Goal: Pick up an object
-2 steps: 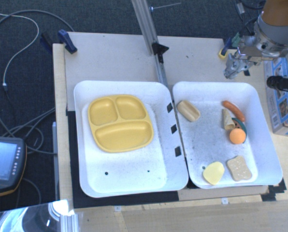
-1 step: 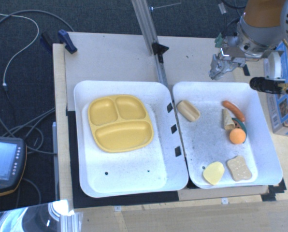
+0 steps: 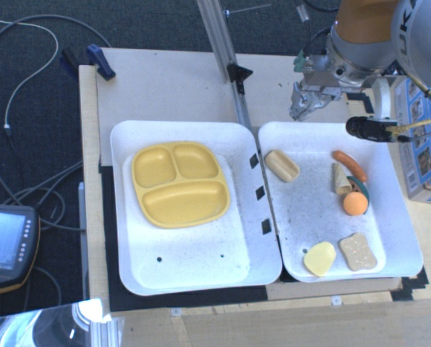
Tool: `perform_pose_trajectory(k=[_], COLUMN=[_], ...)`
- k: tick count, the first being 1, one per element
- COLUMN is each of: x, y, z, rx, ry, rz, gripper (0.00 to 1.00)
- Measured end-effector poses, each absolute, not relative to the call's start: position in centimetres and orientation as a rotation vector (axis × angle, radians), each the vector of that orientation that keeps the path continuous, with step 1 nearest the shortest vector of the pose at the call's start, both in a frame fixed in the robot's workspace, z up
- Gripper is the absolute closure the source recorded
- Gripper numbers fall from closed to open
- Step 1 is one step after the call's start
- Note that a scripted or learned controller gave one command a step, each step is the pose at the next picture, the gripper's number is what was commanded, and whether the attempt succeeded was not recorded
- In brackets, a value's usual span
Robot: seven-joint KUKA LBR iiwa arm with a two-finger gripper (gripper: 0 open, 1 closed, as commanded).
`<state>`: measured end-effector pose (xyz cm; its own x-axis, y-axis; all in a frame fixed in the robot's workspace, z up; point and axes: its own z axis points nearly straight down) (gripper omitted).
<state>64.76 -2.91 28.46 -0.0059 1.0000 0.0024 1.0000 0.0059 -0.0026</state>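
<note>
Pincer [image 3: 304, 110] hovers above the right bin's [image 3: 411, 233] far rim, finger spread unclear. Bread roll [image 3: 281, 165] lies nearest, just below-left: center over it, descend straight.

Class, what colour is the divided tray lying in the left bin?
Yellow: the divided tray shows plainly in the camera view.

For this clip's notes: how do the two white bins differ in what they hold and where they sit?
The left bin holds a single large item, a yellow divided plate; the right bin holds several small toy foods, among them an orange ball, a hot dog and a cracker. The right bin lies nearer the gripper, which hangs past its far edge; the left bin lies farther off. Both are shallow, white and speckled.
</note>
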Motion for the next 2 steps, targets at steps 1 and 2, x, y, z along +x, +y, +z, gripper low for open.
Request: perform_pose_trajectory(k=[1, 2], x=[64.5, 64.0], y=[3.2, 7.6], z=[27.8, 25.9], rx=[-2.211, -2.212], ry=[-2.226, -2.224], rz=[0.000, 0.004], gripper=[1.00, 1.00])
